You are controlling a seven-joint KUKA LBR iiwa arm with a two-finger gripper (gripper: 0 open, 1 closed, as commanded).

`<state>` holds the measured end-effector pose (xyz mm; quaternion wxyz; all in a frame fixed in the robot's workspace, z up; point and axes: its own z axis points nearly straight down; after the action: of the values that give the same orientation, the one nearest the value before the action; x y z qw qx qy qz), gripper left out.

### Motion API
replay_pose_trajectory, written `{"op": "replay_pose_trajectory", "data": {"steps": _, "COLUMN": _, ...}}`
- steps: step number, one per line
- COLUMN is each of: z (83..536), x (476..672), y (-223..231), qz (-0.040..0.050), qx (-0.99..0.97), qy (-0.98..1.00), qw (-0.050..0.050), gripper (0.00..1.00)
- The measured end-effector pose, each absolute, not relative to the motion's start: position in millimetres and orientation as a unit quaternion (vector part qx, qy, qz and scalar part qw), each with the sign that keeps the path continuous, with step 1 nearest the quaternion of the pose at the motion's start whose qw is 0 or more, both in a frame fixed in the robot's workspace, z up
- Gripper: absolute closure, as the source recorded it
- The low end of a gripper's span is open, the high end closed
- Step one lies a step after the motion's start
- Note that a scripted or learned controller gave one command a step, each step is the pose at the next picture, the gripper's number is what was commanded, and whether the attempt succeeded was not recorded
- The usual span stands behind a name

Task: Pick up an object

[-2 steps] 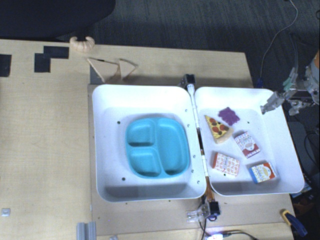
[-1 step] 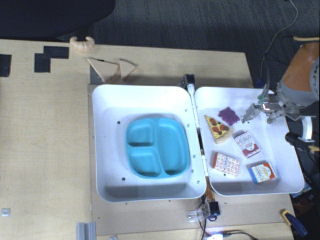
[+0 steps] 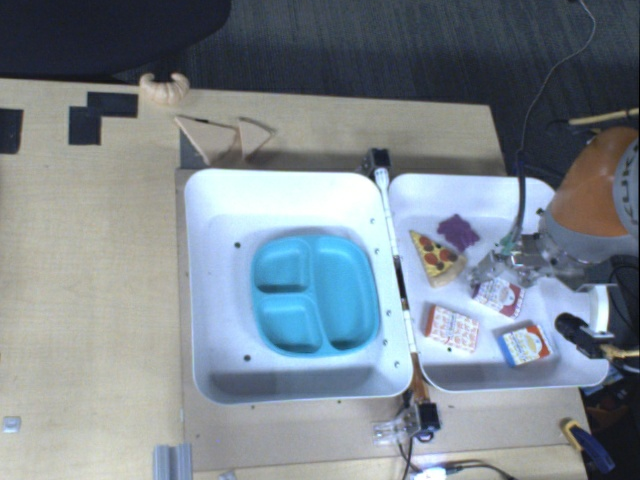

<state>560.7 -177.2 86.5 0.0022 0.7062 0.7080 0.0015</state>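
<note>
I'm working in a robotics lab: a plywood bench (image 3: 90,298) carrying two white bins (image 3: 215,368), loose cables (image 3: 545,78) trailing over dark carpet (image 3: 400,28).

Blue tray (image 3: 315,293), purple piece (image 3: 459,231), white bins (image 3: 215,268).

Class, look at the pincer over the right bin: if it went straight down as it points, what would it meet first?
Most likely the small red-and-white packet just under the pincer, though depth is hard to judge from this slanted view.
</note>
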Motion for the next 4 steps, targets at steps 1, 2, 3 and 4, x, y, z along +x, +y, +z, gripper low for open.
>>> {"op": "replay_pose_trajectory", "data": {"steps": 1, "z": 99.2, "x": 563.5, "y": -177.4, "qz": 0.0036, "qx": 0.706, "qy": 0.709, "qw": 0.006, "gripper": 1.0}}
{"op": "replay_pose_trajectory", "data": {"steps": 2, "z": 99.1, "x": 563.4, "y": -177.4, "qz": 0.0035, "qx": 0.706, "qy": 0.709, "qw": 0.006, "gripper": 0.0}}
{"op": "replay_pose_trajectory", "data": {"steps": 3, "z": 110.2, "x": 565.0, "y": -176.8, "qz": 0.0049, "qx": 0.705, "qy": 0.709, "qw": 0.007, "gripper": 1.0}}
{"op": "replay_pose_trajectory", "data": {"steps": 4, "z": 110.1, "x": 564.9, "y": -176.8, "qz": 0.0047, "qx": 0.705, "qy": 0.709, "qw": 0.007, "gripper": 0.0}}
